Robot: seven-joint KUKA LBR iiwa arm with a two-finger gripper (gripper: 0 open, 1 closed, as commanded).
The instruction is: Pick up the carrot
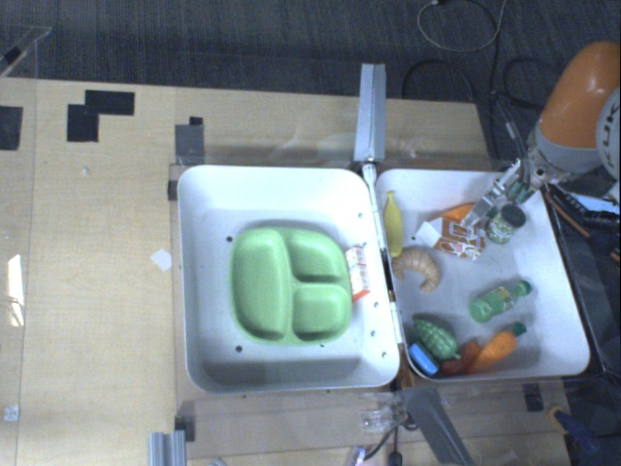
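Observation:
The carrot (497, 346), orange with a green top, lies near the front edge of the right bin (563, 289). It rests against a dark red item (466, 354). My gripper (483, 212) hangs over the bin's far part, above an orange and white packet (454, 233) and beside a dark round can (506, 225). It is well behind the carrot and apart from it. Nothing shows between its tips.
The right bin also holds a yellow banana (392, 223), a croissant (419, 268), a green bottle (500, 300), a green knobbly toy (437, 338) and a blue item (422, 359). A green divided plate (291, 282) sits in the left bin (209, 260). Cables lie behind the bench.

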